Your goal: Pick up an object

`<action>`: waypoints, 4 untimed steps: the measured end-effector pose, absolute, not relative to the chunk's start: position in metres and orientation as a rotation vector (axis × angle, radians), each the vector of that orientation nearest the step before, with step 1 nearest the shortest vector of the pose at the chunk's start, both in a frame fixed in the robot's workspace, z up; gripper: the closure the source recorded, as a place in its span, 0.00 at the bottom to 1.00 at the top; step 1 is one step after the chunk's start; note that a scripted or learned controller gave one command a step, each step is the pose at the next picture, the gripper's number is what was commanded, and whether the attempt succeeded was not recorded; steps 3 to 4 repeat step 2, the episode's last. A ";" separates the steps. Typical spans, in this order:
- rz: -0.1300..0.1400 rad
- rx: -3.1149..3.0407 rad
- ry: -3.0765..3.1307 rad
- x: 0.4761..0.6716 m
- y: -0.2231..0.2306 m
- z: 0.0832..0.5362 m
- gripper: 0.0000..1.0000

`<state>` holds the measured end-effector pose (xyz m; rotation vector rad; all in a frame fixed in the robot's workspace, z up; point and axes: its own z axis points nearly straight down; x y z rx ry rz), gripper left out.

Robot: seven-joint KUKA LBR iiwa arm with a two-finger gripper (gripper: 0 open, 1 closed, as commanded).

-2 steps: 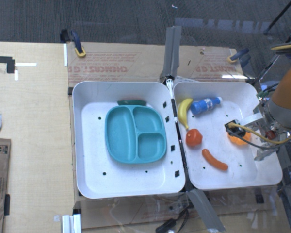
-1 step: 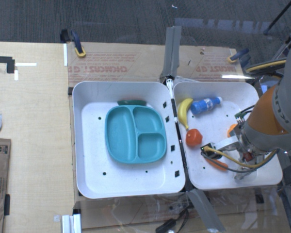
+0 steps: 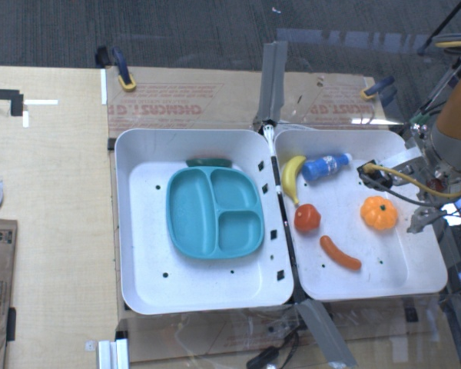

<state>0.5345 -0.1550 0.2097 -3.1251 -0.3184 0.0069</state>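
The right bin holds a yellow banana, a blue bottle lying on its side, a red tomato-like ball, a small orange pumpkin and an orange sausage-shaped piece. My arm comes in at the right edge, its orange band above the bin's far right corner. The gripper hangs over the bin's right side, just right of the pumpkin, partly tangled in yellow cable. Nothing shows between its tips.
In the left bin lies a teal divided plate with a dark green item behind it. A grey divider post stands between the bins at the back. Clamps sit on the bench's far edge.
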 end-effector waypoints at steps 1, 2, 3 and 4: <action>0.008 -3.125 -0.320 0.613 -0.123 0.126 0.00; 0.004 -3.126 -0.315 0.638 -0.215 0.164 0.00; 0.004 -3.126 -0.315 0.638 -0.215 0.164 0.00; 0.004 -3.126 -0.315 0.638 -0.215 0.164 0.00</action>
